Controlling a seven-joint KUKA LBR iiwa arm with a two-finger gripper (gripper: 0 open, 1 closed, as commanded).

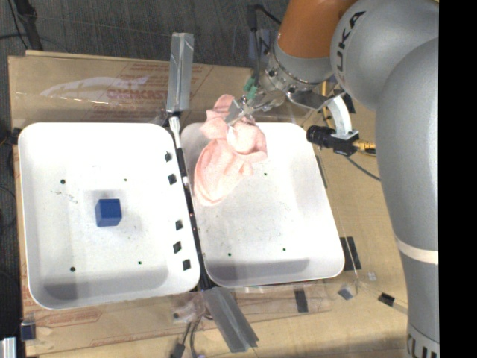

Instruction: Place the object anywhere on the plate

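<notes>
A small blue cube [109,212] sits on the floor of the left bin [45,148], left of its middle. A pale pink, crumpled, cloth-like thing [223,159] hangs over the back left part of the right bin [305,222], and its top reaches past the bin's far rim. My gripper [243,113] comes down from the upper right and is shut on the upper part of the pink thing. Its lower end droops toward the bin floor near the divider; whether it touches the floor I cannot tell.
The two bins meet along a black-clipped divider [181,207]. A grey bar [179,69] stands behind the divider. A black connector with cables [332,138] juts out at the right bin's back right corner. The arm's large grey body [406,125] covers the right side.
</notes>
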